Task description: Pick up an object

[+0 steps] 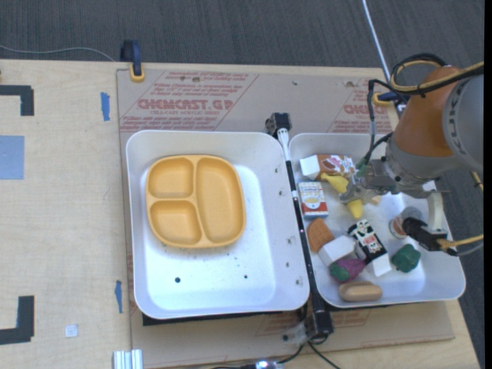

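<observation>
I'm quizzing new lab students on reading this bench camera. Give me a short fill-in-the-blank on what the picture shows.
1. The yellow divided plate lies in the ____ bin.
2. The plate has ____ compartments.
3. The gripper is down over the ____ bin, among the small toy foods.
4. The band above the arm's wrist is ____.

Missing words: left; three; right; orange

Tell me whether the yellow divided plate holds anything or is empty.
Empty. The yellow divided plate lies flat in the left bin, and all three of its compartments show bare yellow surface.
</observation>
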Robot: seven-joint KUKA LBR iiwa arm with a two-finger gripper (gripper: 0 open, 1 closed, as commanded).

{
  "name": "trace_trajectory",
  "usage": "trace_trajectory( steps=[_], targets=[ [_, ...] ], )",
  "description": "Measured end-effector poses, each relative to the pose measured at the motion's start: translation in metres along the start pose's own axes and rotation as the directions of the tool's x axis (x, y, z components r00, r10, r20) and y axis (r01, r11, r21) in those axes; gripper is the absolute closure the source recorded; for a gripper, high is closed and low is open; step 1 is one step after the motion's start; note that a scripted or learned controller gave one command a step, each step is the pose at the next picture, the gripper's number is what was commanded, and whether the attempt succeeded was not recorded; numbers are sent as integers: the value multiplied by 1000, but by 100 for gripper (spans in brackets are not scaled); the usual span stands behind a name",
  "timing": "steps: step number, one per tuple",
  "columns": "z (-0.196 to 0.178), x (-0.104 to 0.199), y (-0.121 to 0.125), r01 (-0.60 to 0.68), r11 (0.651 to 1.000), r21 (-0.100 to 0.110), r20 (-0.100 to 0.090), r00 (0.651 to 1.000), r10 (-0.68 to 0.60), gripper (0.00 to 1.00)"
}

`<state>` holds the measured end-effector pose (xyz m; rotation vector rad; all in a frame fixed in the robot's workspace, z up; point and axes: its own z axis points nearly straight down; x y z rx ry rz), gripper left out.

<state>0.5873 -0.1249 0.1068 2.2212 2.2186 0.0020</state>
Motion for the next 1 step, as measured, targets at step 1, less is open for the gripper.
trace_trajectory(
  steps=[1],
  targets=[
    [-78, 44, -14, 2, 1000, 1, -1, 1000, -2, 100]
  ],
)
